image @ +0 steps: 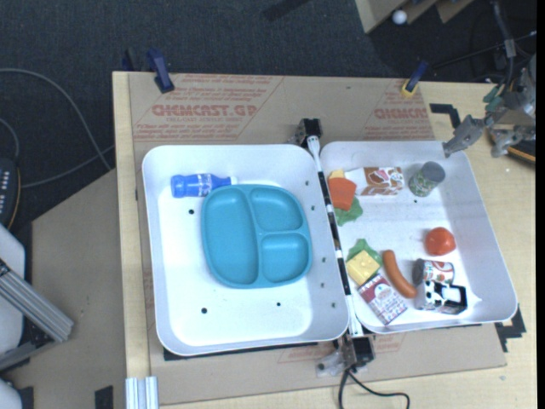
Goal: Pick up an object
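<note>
- White plastic forms both bins: the left bin [162, 254] and the right bin [487, 254] sit side by side on a tan board [255, 100] printed in red with "CHEMCAST GP".
- Left bin: a blue three-compartment plate [255, 233] lies at centre; a blue bottle [197, 184] lies on its side just beyond it, long axis left to right, its white cap end pointing right.
- Right bin, far side: an orange toy carrot with green leaves [342, 196], a small brown-and-white printed packet [382, 180] and a grey can [426, 178], tilted; their print is too small to read.
- Right bin, near side: a red tomato [439, 240]; a sausage [398, 273], long axis running from upper left to lower right; a yellow cheese wedge on a green leaf [362, 265]; a red-patterned packet [382, 300]; a black-and-white carton [440, 285], lettering illegible.
- Gripper [452, 142]: it hangs over the far right corner of the right bin, near the can, holding nothing; how wide it stands cannot be told.
</note>
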{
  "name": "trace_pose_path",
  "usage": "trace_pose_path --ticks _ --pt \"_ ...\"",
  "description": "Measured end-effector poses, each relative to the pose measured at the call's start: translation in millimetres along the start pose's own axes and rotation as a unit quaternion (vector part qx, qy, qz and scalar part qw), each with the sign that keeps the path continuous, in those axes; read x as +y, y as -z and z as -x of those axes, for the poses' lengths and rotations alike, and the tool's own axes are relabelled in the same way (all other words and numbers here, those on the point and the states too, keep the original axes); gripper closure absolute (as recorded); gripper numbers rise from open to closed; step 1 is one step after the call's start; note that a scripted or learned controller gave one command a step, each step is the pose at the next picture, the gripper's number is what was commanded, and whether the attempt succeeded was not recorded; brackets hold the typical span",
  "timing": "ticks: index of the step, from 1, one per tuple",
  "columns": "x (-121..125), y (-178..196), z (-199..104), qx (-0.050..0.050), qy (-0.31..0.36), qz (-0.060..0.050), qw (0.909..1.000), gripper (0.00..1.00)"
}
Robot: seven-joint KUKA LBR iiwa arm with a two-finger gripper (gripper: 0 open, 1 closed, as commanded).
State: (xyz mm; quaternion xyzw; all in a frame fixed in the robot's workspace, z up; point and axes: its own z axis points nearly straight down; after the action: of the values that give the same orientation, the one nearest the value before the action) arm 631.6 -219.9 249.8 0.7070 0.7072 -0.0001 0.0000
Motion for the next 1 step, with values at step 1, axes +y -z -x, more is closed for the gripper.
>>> trace_pose_path --ticks 1 --pt "-63.6 -116.8 3.8 0.000 0.000 -0.001 1.0000 0.00"
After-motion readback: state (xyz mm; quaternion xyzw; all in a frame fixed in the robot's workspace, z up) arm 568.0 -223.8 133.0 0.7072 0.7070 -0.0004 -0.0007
